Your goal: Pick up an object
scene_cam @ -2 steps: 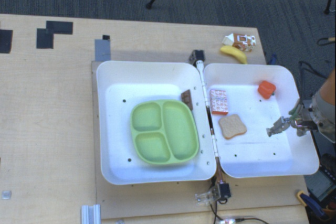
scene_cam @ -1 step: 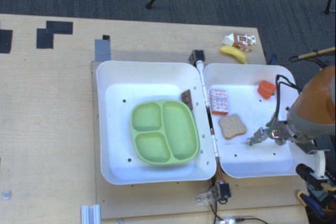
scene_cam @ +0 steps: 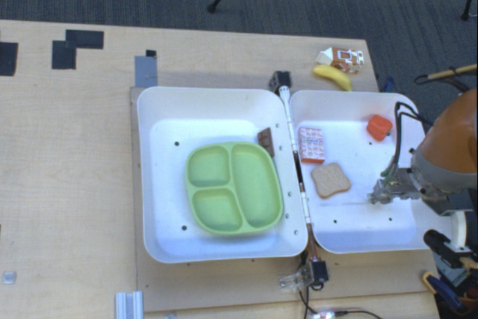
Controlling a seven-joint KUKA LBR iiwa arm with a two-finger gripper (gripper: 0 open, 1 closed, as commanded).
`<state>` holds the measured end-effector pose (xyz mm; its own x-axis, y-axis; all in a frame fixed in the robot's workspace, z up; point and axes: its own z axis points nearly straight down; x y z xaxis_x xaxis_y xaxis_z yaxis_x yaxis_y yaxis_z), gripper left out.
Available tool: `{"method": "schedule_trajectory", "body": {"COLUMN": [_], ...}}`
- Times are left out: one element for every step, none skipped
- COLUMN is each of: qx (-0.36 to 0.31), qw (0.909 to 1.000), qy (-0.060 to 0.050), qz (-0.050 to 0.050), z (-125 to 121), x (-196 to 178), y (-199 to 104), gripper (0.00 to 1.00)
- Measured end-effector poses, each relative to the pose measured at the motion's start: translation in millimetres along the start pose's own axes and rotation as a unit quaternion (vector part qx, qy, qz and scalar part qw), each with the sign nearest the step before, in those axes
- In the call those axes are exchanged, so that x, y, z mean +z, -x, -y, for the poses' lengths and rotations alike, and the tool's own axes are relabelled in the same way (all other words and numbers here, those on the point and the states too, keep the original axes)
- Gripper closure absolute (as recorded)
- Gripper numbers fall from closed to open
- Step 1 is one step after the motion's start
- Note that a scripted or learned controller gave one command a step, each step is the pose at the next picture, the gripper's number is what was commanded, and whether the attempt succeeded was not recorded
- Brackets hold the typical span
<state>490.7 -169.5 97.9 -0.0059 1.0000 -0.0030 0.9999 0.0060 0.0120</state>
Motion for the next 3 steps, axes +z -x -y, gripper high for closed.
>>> {"method": "schedule_trajectory", "body": {"qx": [0.000,-0.002,-0.001], "qw": [1.0000,1.0000,1.0000], "qy": [0.000,0.001,0.001], "qz": [0.000,0.000,0.000], "z": [0.1,-1.5,-1.4], "x": [0.1,-10.5,-10.4], "y": [-0.1,-0.5,-0.5], "gripper": [0.00,1.00,0.00]}}
